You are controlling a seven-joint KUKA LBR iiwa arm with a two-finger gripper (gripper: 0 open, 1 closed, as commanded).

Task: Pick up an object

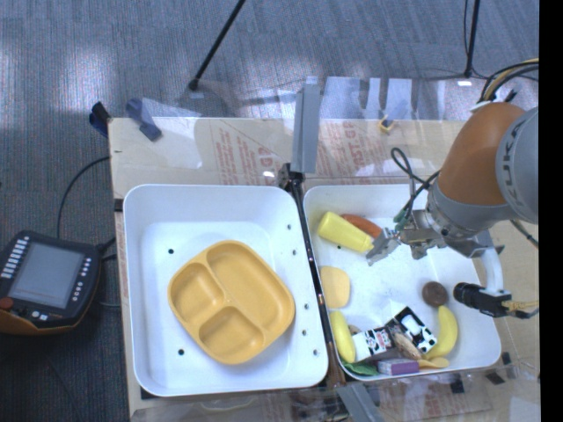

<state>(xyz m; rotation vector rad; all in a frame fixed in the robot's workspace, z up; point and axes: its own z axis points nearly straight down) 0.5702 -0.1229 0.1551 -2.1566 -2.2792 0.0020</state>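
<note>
My gripper (398,246) hangs over the middle of the right bin (488,359), its fingers (380,251) spread open with nothing between them. Just to its left lies a yellow bottle-shaped object (345,232), with an orange-red piece (364,225) tucked behind it. A round tan disc (334,286) rests below the bottle. A small brown ball (434,293) and a banana (447,331) lie to the gripper's lower right. Along the bin's near edge sit another yellow fruit (342,335), a black-and-white box (403,331) and a purple item (400,367).
The left bin (145,236) holds a yellow divided plate (230,299). A grey upright post (306,134) stands behind the seam between the bins. A black cable fitting (479,299) juts from the arm over the right bin's right side. A handheld control pendant (44,280) sits on the floor at far left.
</note>
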